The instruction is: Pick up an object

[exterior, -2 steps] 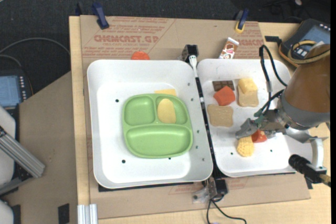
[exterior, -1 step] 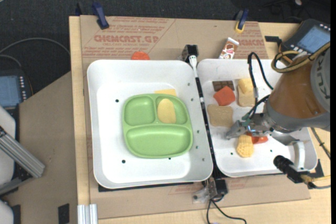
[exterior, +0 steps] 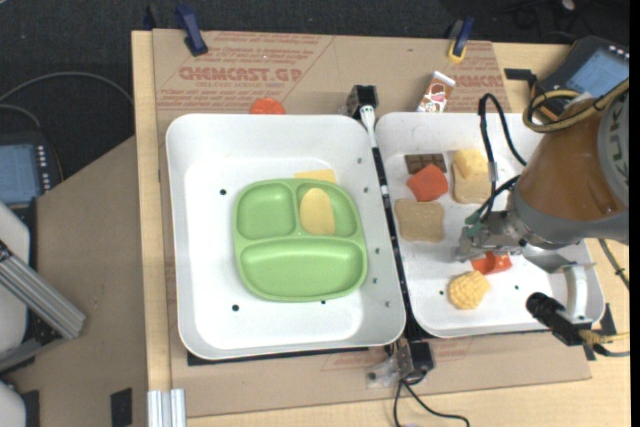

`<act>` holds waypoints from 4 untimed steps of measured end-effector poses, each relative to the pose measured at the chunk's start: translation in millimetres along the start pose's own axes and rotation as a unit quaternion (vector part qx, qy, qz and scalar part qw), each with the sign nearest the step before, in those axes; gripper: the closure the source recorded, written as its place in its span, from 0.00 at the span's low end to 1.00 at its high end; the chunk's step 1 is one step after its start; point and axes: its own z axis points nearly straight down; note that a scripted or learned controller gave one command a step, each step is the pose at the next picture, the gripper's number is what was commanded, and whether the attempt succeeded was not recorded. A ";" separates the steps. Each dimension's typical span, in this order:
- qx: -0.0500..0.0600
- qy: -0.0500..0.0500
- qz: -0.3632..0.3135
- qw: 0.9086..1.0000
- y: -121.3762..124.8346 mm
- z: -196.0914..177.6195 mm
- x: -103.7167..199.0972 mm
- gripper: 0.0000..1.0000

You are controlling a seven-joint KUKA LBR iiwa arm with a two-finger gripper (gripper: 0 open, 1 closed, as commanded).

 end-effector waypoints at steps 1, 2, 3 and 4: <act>0.001 0.000 0.000 1.000 -0.4 0.8 0.1 0.00; -0.001 0.000 0.000 1.000 -0.1 -9.4 -0.1 1.00; 0.000 0.000 0.000 1.000 -0.2 -8.8 0.0 0.00; 0.006 0.002 -0.001 1.000 42.8 16.9 -48.3 0.00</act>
